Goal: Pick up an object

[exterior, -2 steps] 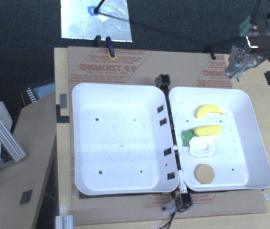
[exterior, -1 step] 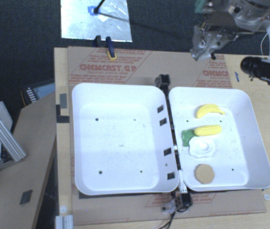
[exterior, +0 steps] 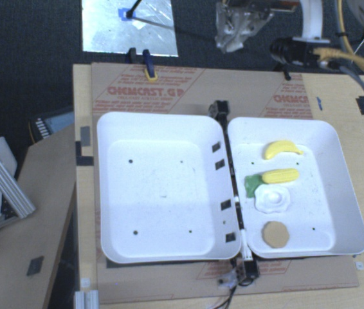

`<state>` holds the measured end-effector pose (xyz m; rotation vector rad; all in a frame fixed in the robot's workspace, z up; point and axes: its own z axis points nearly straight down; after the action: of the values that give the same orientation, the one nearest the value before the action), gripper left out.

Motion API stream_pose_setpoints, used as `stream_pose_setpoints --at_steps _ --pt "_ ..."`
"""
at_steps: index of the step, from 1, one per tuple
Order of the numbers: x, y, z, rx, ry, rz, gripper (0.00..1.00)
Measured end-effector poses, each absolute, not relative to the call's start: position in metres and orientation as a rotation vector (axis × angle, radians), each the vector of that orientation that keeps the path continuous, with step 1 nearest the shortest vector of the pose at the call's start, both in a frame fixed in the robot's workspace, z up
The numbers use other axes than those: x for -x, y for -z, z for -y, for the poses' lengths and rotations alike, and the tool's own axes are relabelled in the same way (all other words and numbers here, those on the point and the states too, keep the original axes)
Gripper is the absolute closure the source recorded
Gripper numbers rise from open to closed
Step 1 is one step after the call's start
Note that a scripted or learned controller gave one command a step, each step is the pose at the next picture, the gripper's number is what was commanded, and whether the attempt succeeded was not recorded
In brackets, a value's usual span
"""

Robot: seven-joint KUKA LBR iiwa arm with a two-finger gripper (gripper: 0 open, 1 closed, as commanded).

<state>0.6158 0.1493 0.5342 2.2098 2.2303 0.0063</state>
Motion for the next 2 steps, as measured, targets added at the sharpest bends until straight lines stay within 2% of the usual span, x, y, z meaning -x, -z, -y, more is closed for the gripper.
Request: stream_pose_setpoints --at_steps 1,2 --pt "-0.666 -0.526 -0.198 -2.211 -0.009 -2.227 1.0" --pt "-0.541 -0.537 -0.212 -2.211 -0.005 -2.235 1.0"
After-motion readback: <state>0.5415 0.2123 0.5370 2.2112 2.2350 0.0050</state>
